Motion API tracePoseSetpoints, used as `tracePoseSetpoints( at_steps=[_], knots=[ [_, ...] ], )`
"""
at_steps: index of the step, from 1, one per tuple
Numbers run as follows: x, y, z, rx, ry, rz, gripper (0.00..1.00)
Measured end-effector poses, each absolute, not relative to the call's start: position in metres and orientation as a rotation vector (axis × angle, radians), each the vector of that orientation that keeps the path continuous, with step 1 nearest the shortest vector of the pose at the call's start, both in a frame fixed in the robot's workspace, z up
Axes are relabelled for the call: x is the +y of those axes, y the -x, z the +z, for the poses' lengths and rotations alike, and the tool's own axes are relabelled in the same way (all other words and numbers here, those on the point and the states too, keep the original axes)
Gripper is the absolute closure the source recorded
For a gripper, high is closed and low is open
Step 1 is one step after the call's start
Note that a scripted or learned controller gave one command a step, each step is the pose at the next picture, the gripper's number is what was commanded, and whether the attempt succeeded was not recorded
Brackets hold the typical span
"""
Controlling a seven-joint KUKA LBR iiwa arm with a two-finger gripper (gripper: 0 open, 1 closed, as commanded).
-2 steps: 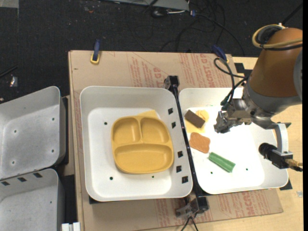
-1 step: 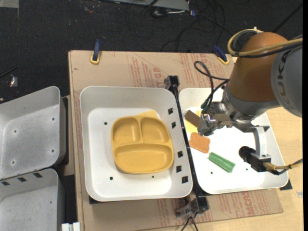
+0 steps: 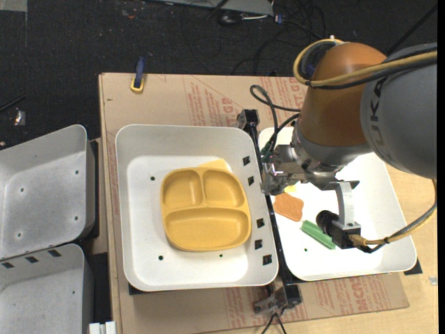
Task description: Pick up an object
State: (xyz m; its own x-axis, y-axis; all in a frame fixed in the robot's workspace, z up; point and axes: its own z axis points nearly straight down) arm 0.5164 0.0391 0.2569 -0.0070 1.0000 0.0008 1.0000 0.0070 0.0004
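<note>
A dark floor (image 3: 55, 47) strewn with cables (image 3: 229, 9) is seen at 12 o'clock; on it stands a brown bench (image 3: 201, 96), with a blue and yellow clamp (image 3: 139, 75) at its far edge toward 11 o'clock; two shallow white bins are set on it side by side. The left bin (image 3: 135, 256) holds a yellow divided plate (image 3: 206, 211), laid flat near the middle; its two small compartments are turned toward 12 o'clock and its one wide compartment toward 6 o'clock. The right bin (image 3: 379, 207) holds an orange wedge (image 3: 288, 206) and a green stick (image 3: 317, 235); the stick lies flat at 5 o'clock from the wedge, close to it but apart, its long axis running from 10 o'clock to 4 o'clock. The grey and orange arm (image 3: 348, 103) is reached in from 3 o'clock over the right bin; the gripper (image 3: 281, 172) is placed just at 12 o'clock of the wedge, beside the wall shared by the bins; whether it is open or closed cannot be told, and nothing is seen held in it.
</note>
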Motion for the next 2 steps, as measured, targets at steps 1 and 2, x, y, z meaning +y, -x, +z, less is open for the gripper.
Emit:
tracePoseSetpoints(
  at_steps=[1,2],
  knots=[
    [0.0884,-0.5264,0.2423,-2.229,2.212,0.000,1.00],
    [0.0855,-0.5261,0.2430,-2.223,2.219,0.002,0.00]
  ],
)
